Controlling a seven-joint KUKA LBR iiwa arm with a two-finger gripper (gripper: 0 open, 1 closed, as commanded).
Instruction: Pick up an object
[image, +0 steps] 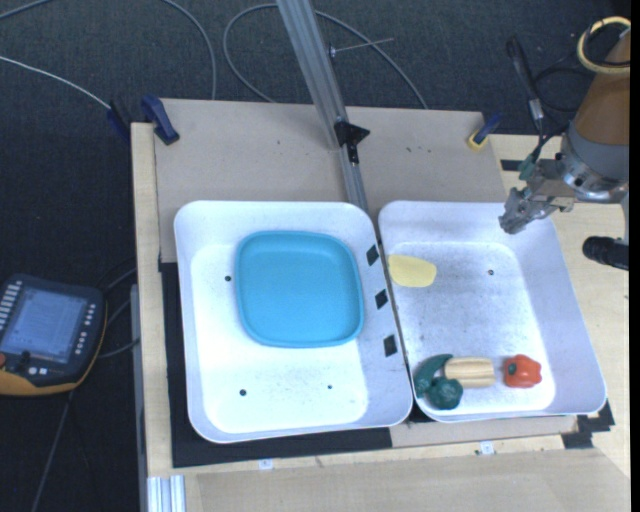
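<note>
Bench: a pale wooden bench (260, 150) carrying two shallow white bins side by side; its left and near edges run out past a black mat, and its near right corner is partly cut off.
Left bin: a shallow white plastic bin (205, 350) with rounded corners, on the bench's left half, speckled with dark marks near its front edge.
Right bin: a matching shallow white plastic bin (470, 300), touching the left bin along the middle seam; its floor is dusted with fine dark specks.
Arm: a grey arm with an orange band (605, 115), entering at the bench's far right corner; its upper part is cut off by the frame.
Plate: a square turquoise plastic plate (298, 288) with rounded corners, lying flat in the left bin, nearer its back edge.
Pole: a slanted grey metal pole (325, 85) crossing the bench's far edge and ending at the seam between the bins.
Gripper: a small grey two-finger gripper (518, 212), above the right bin's back right corner; blurred and small, so I cannot tell whether it is spread or closed, and nothing is seen in it.
Yellow piece: a flat pale yellow object (412, 270) by the right bin's left wall, shape unclear.
Front row: along the right bin's front edge, a dark green lumpy object (438, 382), touching a tan cylindrical object (470, 372), then a red pepper-like toy (521, 371) just beside it; details too small to tell.
</note>
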